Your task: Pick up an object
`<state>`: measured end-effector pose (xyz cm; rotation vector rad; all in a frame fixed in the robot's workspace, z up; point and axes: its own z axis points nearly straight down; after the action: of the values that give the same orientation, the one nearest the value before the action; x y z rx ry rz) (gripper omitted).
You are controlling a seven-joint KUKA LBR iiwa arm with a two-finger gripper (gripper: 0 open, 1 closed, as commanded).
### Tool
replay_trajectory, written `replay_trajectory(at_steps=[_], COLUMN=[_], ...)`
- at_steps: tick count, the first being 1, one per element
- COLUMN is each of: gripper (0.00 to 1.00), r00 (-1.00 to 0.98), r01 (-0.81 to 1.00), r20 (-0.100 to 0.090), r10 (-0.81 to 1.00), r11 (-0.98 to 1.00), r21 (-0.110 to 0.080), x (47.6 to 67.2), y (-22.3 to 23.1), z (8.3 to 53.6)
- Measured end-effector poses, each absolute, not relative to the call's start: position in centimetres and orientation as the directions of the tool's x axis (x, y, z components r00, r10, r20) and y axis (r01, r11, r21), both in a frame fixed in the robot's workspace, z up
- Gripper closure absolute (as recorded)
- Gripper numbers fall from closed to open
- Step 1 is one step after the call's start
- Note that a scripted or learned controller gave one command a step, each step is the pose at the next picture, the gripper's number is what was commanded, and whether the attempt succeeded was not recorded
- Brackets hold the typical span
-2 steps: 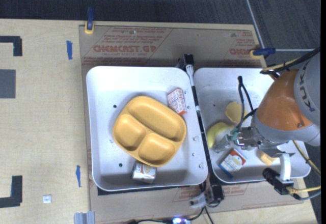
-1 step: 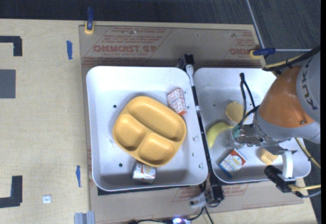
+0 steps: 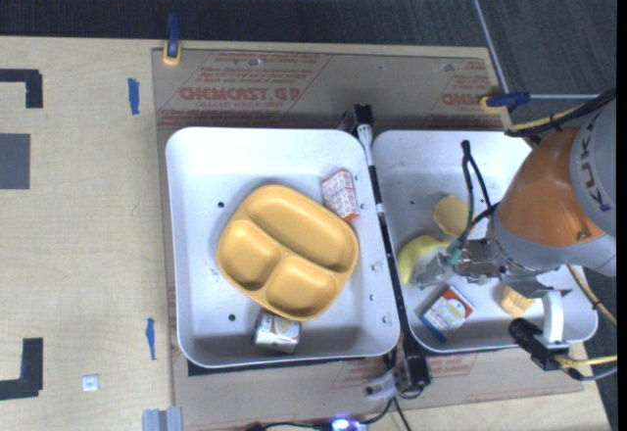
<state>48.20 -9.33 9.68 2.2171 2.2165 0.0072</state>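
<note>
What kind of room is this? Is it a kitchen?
Probably not a kitchen. It looks like a robot test lab: a robot arm reaches over two white bins on a wooden bench, with blue clamps and loose cables.

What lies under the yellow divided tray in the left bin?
A small packet pokes out from beneath the yellow divided tray's near edge. Another packet touches its far rim. Anything else underneath is covered.
</note>
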Motion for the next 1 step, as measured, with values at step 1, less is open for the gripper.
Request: replay_trajectory(at_steps=[1], gripper=[0.00], r00=[0.000], r01=[1.000], r20=[0.001], r10=[1.000], r11=[0.000], r21=[0.001], x=[47.98], y=[-9.36], z=[8.59])
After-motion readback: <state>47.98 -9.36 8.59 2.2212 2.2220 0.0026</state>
